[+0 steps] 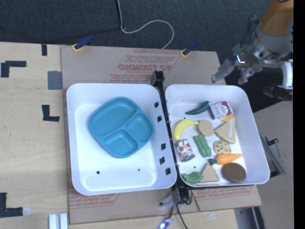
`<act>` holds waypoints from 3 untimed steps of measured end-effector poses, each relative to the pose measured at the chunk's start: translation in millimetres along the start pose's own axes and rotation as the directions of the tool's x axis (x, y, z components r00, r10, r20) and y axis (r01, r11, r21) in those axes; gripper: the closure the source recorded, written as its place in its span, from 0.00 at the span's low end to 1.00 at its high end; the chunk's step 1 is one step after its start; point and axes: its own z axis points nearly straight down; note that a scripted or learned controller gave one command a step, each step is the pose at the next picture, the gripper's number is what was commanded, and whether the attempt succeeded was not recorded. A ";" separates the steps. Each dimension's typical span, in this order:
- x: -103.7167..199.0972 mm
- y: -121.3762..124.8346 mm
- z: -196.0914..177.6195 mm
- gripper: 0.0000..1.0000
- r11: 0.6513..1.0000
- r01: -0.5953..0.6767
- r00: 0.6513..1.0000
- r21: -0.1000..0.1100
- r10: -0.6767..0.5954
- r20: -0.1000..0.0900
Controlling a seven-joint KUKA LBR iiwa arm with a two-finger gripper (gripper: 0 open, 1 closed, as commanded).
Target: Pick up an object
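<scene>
The gripper (231,72) hangs above the bench just past the far right corner of the right bin (252,109), clear of the bin's rim; its two dark fingers (222,74) are spread apart, one reaching left and the other lower right, and nothing sits between them; above it the wrist runs up to the orange band (278,11) at the top right.

The things to pick from all lie in the right bin, below and to the left of the gripper: a dark green pepper (198,108) nearest the far side, with a small red-and-white carton (220,109) just beside it on the right; a yellow banana (183,127) curving along the left wall; a tan round piece (206,127) touching the banana's end; a yellow cheese wedge (227,130) to its right; a green bean pod (202,145) in the middle, beside a small red-labelled can (185,150); a chocolate-chip cookie (221,147); an orange carrot (227,159) lying crosswise under it; a brown round patty (234,171) in the near right corner; a leafy green piece (192,177) at the near left (partly under a pale wedge whose kind I cannot make out).

The left bin (78,142) holds a blue divided plate (120,126), set at a slant; both bins rest on a cardboard sheet (128,63) held by clamps at its far edge.
</scene>
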 end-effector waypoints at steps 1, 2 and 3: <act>9.1 -41.4 -67.7 0.00 1.000 -0.001 1.000 -0.005 0.001 0.000; 65.6 -97.6 -84.2 0.00 1.000 0.003 1.000 0.000 -0.003 -0.002; 120.4 -164.3 -18.2 0.00 1.000 0.003 1.000 0.012 -0.003 -0.004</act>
